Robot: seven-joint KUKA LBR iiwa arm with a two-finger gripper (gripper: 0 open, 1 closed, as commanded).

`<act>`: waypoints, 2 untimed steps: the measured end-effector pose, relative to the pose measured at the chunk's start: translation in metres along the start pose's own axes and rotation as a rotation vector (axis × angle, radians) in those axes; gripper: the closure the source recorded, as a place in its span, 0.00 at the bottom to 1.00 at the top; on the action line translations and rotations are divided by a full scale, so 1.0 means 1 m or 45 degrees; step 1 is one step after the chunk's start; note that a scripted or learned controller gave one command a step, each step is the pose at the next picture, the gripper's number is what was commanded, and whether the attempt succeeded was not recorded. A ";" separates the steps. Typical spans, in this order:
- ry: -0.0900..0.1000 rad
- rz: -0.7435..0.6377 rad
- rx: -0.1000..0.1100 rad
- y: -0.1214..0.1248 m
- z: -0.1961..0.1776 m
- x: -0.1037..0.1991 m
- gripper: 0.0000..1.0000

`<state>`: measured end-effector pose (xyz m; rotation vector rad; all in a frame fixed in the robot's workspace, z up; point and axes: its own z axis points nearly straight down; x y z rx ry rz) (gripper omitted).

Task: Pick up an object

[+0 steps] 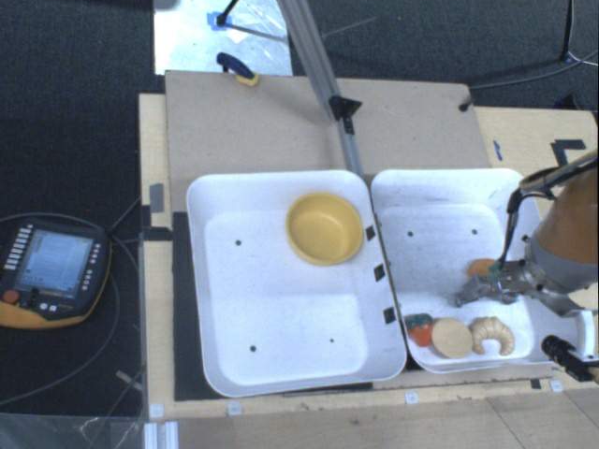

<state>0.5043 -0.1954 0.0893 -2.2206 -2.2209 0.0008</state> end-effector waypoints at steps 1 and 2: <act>-0.001 0.001 -0.003 0.001 -0.012 0.000 1.00; -0.002 0.000 -0.006 0.001 -0.054 -0.003 1.00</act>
